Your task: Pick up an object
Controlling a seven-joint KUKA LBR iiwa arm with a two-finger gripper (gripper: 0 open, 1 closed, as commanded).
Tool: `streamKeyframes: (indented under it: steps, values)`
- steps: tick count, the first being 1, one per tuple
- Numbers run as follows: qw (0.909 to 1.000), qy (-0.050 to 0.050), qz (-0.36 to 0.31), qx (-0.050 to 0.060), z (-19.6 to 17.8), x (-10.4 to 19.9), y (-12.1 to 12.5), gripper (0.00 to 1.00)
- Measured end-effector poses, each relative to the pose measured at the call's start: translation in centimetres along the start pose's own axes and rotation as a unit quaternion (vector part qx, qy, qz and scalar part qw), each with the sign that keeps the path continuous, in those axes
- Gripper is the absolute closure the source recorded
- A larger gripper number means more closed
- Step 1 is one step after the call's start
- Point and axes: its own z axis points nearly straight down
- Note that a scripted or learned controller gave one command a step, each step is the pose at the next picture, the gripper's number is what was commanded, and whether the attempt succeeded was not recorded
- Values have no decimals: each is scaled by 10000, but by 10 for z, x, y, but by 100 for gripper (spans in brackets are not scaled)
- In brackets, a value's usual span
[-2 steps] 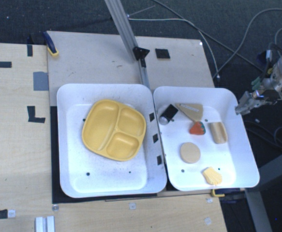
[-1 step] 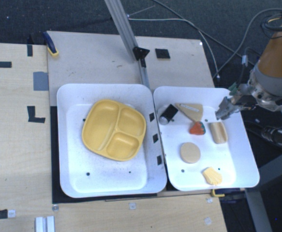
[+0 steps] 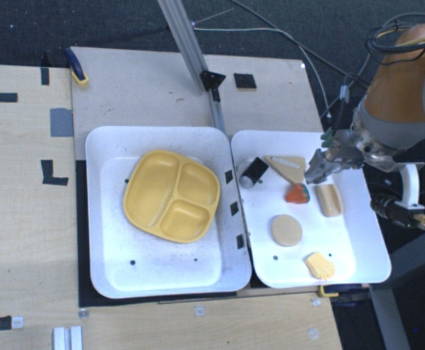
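While jaws (image 3: 316, 175) hover (low), red piece (image 3: 297, 193) lies beneath.

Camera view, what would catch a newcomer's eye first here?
Probably the yellow divided plate, lying alone in the left bin. Next, the grey arm with its orange band at the right, its gripper low over the right bin just above a small red piece. Tan food-like pieces lie scattered around it.

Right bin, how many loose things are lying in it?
6 in the right bin: black cylinder top left, tan wedge beside it, red piece under the gripper, tan block, round disc, yellow piece. The arm may hide more.
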Motion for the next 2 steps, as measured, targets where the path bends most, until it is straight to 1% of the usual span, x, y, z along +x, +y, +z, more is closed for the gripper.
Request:
streamKeyframes:
  steps: [2]
  values:
    - [10000, -2, 2, 3, -1, 98, -3, 100]
